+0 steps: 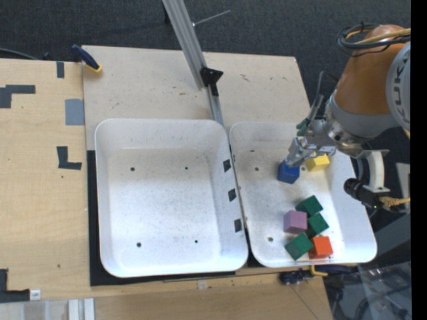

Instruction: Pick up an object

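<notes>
Blue cube sits in the right bin directly beneath the gripper, whose jaws reach down onto its top; whether they clasp it I cannot tell, with a yellow block just beside

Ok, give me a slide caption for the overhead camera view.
KUKA arm's gripper poised over blue block beside yellow block in right bin.

Two bins side by side: left bin, right bin, rims touching. All blocks in right bin. Gripper directly above one cube near bin's far-middle; another cube just right of it. Cluster of five blocks sits at the near right corner, well apart from those two.
</notes>
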Robot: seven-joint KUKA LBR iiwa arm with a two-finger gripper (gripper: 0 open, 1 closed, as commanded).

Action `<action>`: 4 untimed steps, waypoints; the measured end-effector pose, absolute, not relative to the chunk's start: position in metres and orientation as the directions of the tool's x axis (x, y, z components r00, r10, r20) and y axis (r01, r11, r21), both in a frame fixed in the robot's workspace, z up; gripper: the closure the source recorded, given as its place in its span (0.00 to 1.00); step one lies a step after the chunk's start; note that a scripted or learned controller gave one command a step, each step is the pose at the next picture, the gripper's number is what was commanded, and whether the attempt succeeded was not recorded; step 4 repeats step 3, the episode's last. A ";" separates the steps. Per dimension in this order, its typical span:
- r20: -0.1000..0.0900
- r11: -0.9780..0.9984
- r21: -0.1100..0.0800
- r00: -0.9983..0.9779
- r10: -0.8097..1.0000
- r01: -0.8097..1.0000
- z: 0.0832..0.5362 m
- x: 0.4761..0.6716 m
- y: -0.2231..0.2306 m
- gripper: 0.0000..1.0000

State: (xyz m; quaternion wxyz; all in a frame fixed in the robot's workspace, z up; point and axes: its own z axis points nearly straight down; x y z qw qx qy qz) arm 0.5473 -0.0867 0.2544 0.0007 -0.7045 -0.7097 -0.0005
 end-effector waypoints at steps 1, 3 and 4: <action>0.002 0.008 0.000 -0.008 1.000 1.000 0.259 0.550 -0.032 1.00; 0.001 0.007 -0.004 -0.007 1.000 1.000 0.237 0.555 0.071 1.00; 0.001 0.007 -0.004 -0.007 1.000 1.000 0.237 0.555 0.071 1.00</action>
